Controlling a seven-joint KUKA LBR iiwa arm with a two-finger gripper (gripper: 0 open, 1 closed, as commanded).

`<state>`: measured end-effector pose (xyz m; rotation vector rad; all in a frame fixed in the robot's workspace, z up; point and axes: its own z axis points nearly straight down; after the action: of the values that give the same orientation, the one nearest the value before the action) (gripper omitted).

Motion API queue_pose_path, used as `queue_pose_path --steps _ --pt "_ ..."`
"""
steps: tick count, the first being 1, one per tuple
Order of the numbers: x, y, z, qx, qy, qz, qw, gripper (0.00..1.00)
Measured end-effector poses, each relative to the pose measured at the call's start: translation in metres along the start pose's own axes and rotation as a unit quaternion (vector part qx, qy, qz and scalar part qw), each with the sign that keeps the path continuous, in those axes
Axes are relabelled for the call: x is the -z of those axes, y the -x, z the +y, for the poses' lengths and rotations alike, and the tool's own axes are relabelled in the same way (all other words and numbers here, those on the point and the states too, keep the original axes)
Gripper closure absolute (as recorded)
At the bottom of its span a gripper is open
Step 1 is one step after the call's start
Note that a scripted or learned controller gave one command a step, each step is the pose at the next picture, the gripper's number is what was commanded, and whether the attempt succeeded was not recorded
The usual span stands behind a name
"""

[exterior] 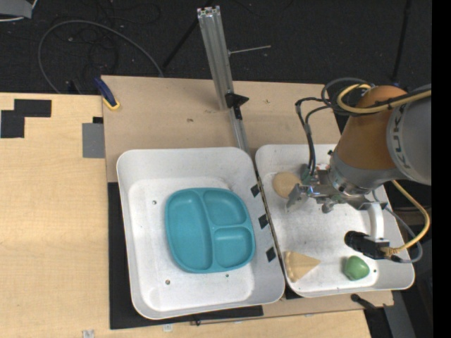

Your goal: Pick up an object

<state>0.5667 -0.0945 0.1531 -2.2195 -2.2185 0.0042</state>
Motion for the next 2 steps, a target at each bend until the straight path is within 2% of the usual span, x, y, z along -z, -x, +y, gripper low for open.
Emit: queue_pose_path --steps 1,2 --pt "-0.050 0.009 -0.005 0.000 -0.001 0.000 1.0000 0.00" --pt "-0.039 0.010 -0.005 -0.003 -0.001 0.000 1.0000 1.00"
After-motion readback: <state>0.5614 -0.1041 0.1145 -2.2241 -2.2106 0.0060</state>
